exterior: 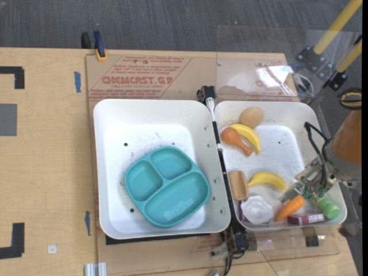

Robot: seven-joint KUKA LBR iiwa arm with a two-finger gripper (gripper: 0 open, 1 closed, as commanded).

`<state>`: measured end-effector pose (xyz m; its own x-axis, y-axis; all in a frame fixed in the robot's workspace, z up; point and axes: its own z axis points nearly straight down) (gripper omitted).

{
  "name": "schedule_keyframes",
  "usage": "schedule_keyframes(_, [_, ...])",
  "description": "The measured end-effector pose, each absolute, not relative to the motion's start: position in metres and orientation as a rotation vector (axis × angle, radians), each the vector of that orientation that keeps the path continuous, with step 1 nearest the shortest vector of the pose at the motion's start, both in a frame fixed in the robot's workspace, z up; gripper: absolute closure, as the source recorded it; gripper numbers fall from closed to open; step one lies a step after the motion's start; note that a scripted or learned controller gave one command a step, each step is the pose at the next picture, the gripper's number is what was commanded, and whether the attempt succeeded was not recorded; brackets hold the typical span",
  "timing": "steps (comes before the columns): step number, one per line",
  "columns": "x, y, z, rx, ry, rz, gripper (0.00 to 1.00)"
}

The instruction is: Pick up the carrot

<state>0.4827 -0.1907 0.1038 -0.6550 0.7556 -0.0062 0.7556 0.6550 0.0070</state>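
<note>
Your small orange toy carrot (289,207) lies in the right white bin (290,112), near its front right corner, long axis slanting: pointed tip toward the front left, green top up by the gripper (311,184). You cannot tell the claw's state. A white lidded cup (256,209) sits just left; a yellow banana (267,180) lies just behind.

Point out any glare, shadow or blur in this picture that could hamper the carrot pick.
Camera view: glare whitens the clear sheet behind the right bin; light is even, shadows soft; the carrot reads sharp, but the claw beside it is a cluttered, slightly soft tangle.
</note>
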Motion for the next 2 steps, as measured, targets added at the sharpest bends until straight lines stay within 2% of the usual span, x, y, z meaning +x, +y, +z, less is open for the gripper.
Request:
schedule_keyframes(1, [0.482,-0.173,0.09,1.439,2.787,0.001,0.0])
schedule_keyframes(2, [0.487,-0.175,0.101,1.431,2.761,0.002,1.0])
